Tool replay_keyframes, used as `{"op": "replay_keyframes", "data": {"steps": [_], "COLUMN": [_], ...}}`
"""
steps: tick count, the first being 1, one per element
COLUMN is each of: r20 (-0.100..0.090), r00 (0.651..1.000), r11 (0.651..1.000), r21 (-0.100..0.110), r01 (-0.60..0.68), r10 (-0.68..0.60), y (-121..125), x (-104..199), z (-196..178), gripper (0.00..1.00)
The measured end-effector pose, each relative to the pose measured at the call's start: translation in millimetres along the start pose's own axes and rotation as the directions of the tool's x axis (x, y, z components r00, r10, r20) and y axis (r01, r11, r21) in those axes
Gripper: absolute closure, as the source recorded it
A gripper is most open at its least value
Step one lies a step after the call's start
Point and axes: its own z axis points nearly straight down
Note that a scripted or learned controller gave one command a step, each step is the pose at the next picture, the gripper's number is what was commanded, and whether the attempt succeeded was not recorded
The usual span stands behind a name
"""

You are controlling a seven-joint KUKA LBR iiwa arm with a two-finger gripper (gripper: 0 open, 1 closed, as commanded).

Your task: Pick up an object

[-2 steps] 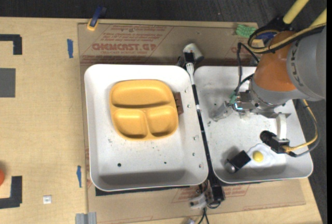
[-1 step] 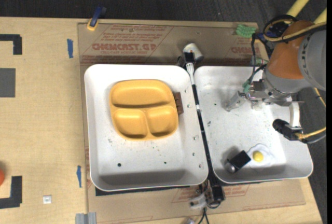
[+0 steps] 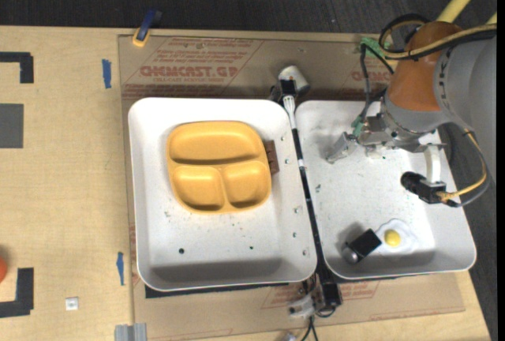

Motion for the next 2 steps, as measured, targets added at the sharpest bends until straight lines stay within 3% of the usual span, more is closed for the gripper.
{"op": "replay_keyframes", "data": {"steps": [1,2], "r20": [-0.001,0.000], "r00": [0.953,0.983], "r11": [0.953,0.983], "r21": [0.004,0.000], "r01": [-0.303,-0.185], "r10": [0.303,0.185], "y": [-42,-27], "x": [20,1], "z": [0,0], "gripper": [0.00,0.00]}}
